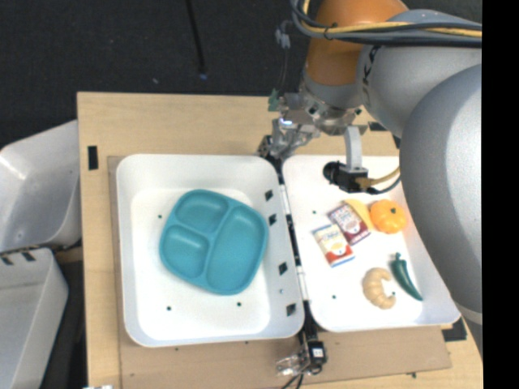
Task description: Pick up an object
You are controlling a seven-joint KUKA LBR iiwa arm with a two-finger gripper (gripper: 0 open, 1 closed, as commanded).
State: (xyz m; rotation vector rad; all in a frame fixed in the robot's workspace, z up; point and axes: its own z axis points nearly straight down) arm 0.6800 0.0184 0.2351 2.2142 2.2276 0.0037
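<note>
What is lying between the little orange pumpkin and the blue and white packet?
In the camera view, a dark red packet lies between the pumpkin and the blue and white packet.

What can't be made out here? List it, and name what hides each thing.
- Right bin, camera view: right rim covered by the grey arm.
- Red packet and white packet, camera view: print too small to read.
- Tan object, camera view: too blurred to identify.
- Pincer, camera view: small and blurred.

The arm (438,96) hides part of the right bin (324,298).
</note>
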